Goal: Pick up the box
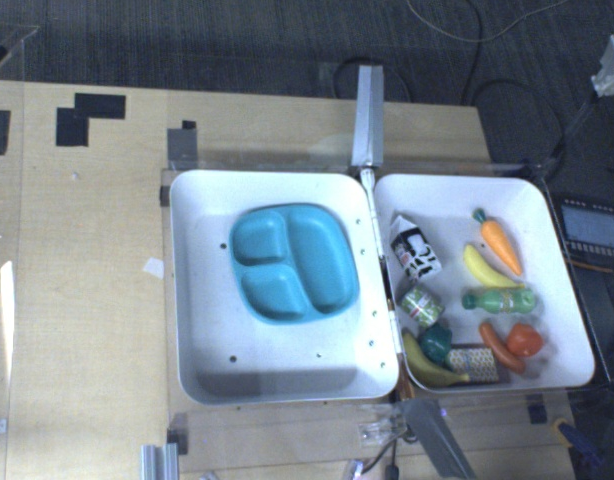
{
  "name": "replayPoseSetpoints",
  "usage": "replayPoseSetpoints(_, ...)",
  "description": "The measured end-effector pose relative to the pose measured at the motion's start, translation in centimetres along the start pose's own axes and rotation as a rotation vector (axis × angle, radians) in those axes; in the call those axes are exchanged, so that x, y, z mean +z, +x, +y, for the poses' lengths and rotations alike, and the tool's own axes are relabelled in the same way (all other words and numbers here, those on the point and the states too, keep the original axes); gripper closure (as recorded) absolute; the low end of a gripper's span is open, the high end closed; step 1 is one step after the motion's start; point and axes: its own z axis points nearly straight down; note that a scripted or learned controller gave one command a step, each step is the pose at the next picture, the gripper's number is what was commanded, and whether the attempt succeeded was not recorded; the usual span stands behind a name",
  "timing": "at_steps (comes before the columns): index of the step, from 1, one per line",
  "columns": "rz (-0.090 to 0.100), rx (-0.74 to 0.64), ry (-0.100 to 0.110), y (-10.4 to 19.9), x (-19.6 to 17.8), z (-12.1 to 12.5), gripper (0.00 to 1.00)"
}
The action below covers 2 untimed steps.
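Observation:
The box is a small white carton with black print. It lies tilted in the right bin, in the bin's upper left part, close to the divider between the two bins. A green patterned can lies just below it.
In the right bin lie a carrot, a yellow banana, a green bottle, a red toy, a dark teal object, a speckled block and another banana. The left bin holds a blue divided plate.

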Motion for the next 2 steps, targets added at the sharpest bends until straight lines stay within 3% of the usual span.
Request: replayPoseSetpoints(2,-0.008,-0.016,-0.015,0.4,-2.7,0.3,1.00)
